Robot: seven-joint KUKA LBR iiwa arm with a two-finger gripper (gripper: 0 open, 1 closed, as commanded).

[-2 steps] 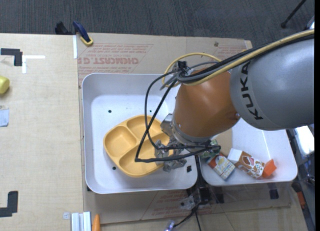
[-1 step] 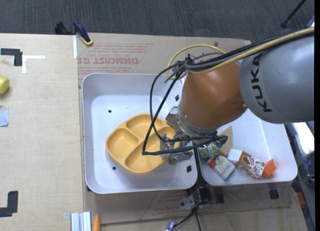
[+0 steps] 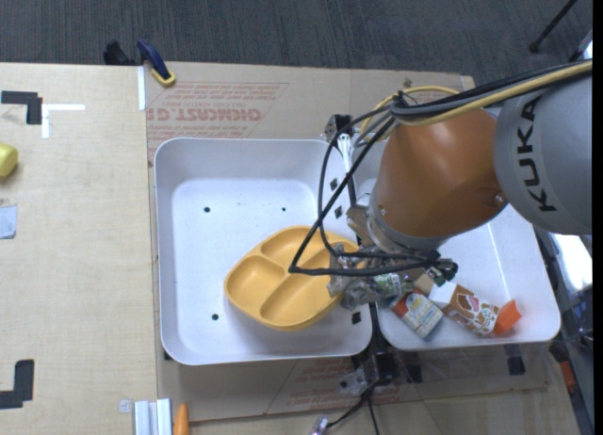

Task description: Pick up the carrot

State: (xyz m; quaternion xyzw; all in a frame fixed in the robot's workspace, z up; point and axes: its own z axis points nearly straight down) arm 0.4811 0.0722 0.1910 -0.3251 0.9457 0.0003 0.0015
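One orange carrot [image 3: 510, 314] lies at the near right corner of the right bin [image 3: 528, 264], touching a brown snack packet [image 3: 473, 309], with a small carton [image 3: 419, 314] beside that. Above the bins' shared wall hangs the gripper [image 3: 363, 284] — finger position impossible to tell — next to a yellow divided plate [image 3: 273, 282] in the left bin [image 3: 188, 235].

Even, bright overhead light fills the scene. The white bins [image 3: 188, 264] glare mildly, with soft shadows along their inner walls. Focus is fairly sharp throughout, though the dark floor [image 3: 283, 0] looks grainy.
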